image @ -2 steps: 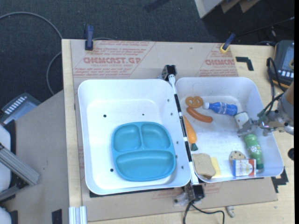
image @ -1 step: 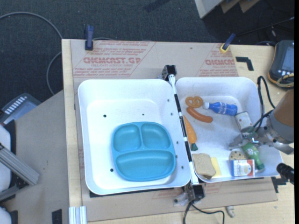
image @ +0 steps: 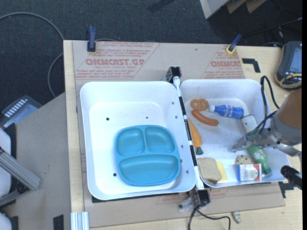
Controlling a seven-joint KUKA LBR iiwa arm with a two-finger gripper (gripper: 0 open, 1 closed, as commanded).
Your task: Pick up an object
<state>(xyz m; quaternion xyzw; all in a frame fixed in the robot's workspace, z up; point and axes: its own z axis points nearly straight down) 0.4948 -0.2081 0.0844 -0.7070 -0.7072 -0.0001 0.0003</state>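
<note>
The right bin holds several toy foods. A pretzel and a sausage lie toward its back left, and a blue bottle is beside them. Along the left wall lies a carrot. At the front are a bread slice, a yellow cheese slice, a small carton and a green bottle. My gripper reaches in from the right and sits low over the bin floor, just above the green bottle. Nothing shows as held in it.
The left bin contains a blue divided plate. A black clip sits where the two bins meet at the back. Cables run along the right bin's far right side. The arm's grey body overhangs that bin's right edge.
</note>
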